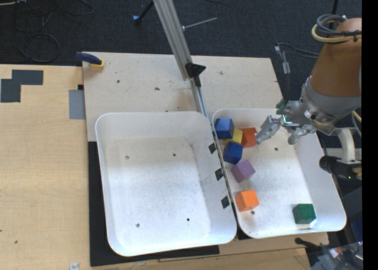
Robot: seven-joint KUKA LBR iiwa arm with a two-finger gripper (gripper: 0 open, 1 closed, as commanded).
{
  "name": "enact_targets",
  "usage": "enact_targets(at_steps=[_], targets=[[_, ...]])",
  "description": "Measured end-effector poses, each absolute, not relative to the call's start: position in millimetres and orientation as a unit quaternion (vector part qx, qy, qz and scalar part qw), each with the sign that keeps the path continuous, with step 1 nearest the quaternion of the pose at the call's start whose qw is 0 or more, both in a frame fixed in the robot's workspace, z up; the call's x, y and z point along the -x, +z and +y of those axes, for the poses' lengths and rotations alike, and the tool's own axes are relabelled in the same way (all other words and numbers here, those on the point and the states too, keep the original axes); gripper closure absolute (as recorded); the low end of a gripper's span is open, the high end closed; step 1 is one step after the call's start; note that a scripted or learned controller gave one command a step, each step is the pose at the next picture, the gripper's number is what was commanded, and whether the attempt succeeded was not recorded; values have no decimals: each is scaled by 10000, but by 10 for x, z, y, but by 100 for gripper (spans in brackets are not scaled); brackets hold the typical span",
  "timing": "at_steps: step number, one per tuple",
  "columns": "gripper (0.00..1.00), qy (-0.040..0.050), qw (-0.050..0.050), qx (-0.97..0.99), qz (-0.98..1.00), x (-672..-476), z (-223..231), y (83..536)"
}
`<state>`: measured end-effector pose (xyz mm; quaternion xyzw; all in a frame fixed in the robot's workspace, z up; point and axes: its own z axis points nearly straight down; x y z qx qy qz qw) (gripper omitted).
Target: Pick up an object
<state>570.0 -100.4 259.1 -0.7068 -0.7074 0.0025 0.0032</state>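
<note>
**Claw spread open above the right bin, nothing held**

From my seat, the left bin (159,186) takes the left half of the bench, bare white with a few dark specks. An aluminium rail (177,38) slants down from twelve o'clock to the seam between the two bins.

Along the left wall of the right bin (319,168) I see a tight cluster: a blue cube (224,127) at the top, a yellow block (237,136) touching it at its four o'clock, a red-orange block (248,137) just beside the yellow one at three o'clock, and a second blue cube (233,152) at six o'clock of the yellow. A purple cube (243,170) sits just below that, tilted. An orange cube (247,199) lies further toward six o'clock, apart from the cluster. A green cube (304,212) rests alone near the bin's five o'clock corner.

The gripper (282,132) hangs at three o'clock of the red-orange block, fingers spread, with nothing between them. The left finger (269,128) is near that block; I cannot tell whether they touch.
</note>
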Motion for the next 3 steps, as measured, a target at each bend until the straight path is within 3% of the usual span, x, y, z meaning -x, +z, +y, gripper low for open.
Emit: enact_targets(at_steps=[1, 2, 3], targets=[[0, 7, 14, 7074, -7068, -5705, -1017, 2613], [0, 26, 35, 7070, -7072, -5614, -1047, 2123], [0, 29, 40, 7073, -7069, -5678, -1086, 1538]])
